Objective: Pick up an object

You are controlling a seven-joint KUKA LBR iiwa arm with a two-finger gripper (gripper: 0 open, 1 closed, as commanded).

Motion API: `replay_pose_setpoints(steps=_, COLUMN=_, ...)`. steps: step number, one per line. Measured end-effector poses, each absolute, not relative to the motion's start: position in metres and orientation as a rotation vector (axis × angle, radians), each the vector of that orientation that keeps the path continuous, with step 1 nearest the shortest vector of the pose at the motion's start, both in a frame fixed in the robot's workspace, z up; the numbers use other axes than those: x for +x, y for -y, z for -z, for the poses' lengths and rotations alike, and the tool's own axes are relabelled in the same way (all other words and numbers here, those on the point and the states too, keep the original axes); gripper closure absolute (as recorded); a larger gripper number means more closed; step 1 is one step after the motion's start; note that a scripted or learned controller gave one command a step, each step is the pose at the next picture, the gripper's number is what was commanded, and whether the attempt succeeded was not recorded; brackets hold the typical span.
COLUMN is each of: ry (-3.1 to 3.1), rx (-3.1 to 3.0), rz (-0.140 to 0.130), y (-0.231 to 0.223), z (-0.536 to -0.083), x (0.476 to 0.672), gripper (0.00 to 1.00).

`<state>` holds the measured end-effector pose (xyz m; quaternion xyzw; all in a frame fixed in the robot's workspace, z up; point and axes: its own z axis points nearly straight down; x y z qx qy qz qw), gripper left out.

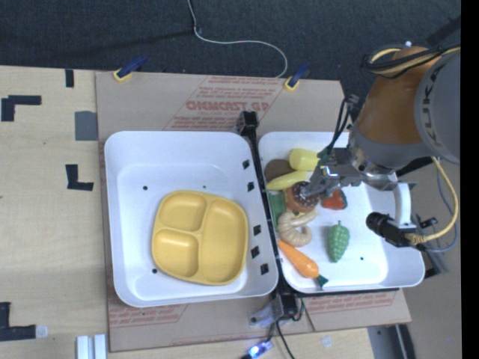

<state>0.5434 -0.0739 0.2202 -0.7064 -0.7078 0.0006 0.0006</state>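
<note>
The gripper [318, 188] hung low over the right bin [374, 275], in its upper left part. Whether it was released, clenched or grasping anything could not be told from this slant; the dark metal at its tip ran together with the things under it.

Taking the gripper as the landmark: directly beneath its tip sat a small dark reddish-brown object [305, 194], too cluttered to name. A red piece [334, 199] lay just to the right of the tip and touching the shadow of the mechanism. Just above and left of it lay a yellow banana-like fruit [285, 179], its long axis running left to right with a slight upward tilt toward the gripper, and above that a yellow-green rounded piece [303, 158]. Below the gripper came a beige ring-shaped item [296, 229], then further down an orange carrot [299, 260] lying on a diagonal. Below and to the right, standing apart from the rest, was a green bunch of grapes [337, 241], its long axis nearly upright in the view.

By my judgement the nearest candidate was the dark object under the tip, so the coming move turned on a straight descent rather than a sideways reach. Its crowding by the banana-like fruit and the red piece made a clean grip doubtful.

Far to the left of the gripper, the left bin [127, 155] held a yellow divided plate [200, 236].
</note>
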Motion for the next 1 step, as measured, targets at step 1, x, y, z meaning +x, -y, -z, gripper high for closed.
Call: replay_pose_setpoints(steps=1, ry=2.222, rx=-2.220, rz=-0.001, y=0.0824, z=-0.2345, x=0.5380, gripper=1.00)
